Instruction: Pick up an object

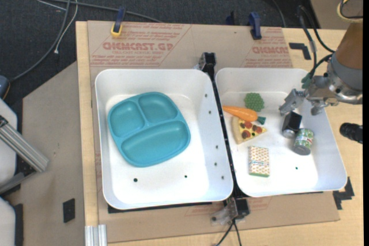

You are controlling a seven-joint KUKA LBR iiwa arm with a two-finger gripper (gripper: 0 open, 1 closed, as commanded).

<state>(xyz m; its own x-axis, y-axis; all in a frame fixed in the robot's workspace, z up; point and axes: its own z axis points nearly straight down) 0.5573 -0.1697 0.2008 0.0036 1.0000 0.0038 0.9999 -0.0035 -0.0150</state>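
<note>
Near the three o'clock side of the right bin (328, 173), a small can (303, 142) with a green label lies on its side, and it looks like the likely thing to pick. The tool (292, 122) hangs just above it at about eleven o'clock from the can, and a dark finger (292, 123) points down toward it. I cannot tell if the tool is spread or pressed together, and nothing is seen pinched in it.

At nine o'clock from the can lie a patterned small box (259, 161), a toy pizza slice (248, 129), an orange carrot (240, 113) and a green broccoli piece (253, 101). The left bin (109, 181) carries a blue divided plate (150, 128).

I think the risk is this: the can is round and on its side, so one finger may push it and it rolls toward the bin wall. The tool could also close on nothing.

On the counter board (173, 37), at twelve o'clock, faint red print repeats, something like "CHEMCAST GP". The writing on the can and the box is too small to read.
</note>
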